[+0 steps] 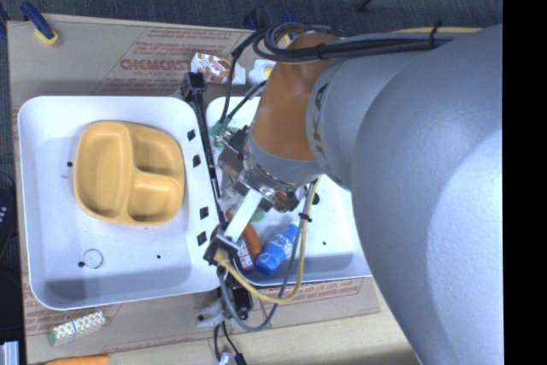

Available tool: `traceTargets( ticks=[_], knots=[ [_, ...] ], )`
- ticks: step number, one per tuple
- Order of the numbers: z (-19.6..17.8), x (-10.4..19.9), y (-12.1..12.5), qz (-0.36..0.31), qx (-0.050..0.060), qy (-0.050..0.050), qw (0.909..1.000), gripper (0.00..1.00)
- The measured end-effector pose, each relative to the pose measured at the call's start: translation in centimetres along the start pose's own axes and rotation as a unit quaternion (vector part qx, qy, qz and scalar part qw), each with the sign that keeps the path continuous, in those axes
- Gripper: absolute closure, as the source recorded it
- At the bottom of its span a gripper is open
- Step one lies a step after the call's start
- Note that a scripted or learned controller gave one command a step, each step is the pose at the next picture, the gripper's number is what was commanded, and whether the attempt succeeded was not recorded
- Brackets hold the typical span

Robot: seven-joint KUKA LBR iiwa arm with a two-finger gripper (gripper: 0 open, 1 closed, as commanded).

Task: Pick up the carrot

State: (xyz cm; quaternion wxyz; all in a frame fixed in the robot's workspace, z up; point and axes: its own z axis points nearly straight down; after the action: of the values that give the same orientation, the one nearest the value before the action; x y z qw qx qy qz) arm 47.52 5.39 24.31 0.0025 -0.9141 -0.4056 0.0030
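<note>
Near table edge: a small patterned packet [77, 326] is lying on the cardboard-covered table [128, 55], just outside the left bin's near wall.
Right bin [342, 256]: its near wall is showing bare. The things in its near-left corner are crowding against the wall shared with the other bin, leaving little room there.
Carrot [250, 237]: it is lying in the right bin's near-left part, just beside a blue bottle [278, 250] on the bottle's left, and is partly covered by the arm's fittings.
Carrot axis: the long axis is running slantwise from near-left to far-right. I cannot tell which end is the tip.
Pincer [272, 199]: it is hanging just past the carrot's far end, tucked under the wrist. I cannot tell whether it is spread or pressed together.
Arm [385, 124]: it is covering most of the right bin.
Left bin [34, 184]: a yellow divided plate [128, 171] is sitting in the middle, with open floor all round, widest on the near side.
Far table edge: a blue clamp [38, 21] is gripping the far-left corner.
</note>
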Motion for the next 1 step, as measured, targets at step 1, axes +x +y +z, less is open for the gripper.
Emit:
traceTargets(
  ticks=[1],
  knots=[
    [-0.03,-0.01,0.04,0.000,0.000,0.000,1.0000,0.00]
  ],
)
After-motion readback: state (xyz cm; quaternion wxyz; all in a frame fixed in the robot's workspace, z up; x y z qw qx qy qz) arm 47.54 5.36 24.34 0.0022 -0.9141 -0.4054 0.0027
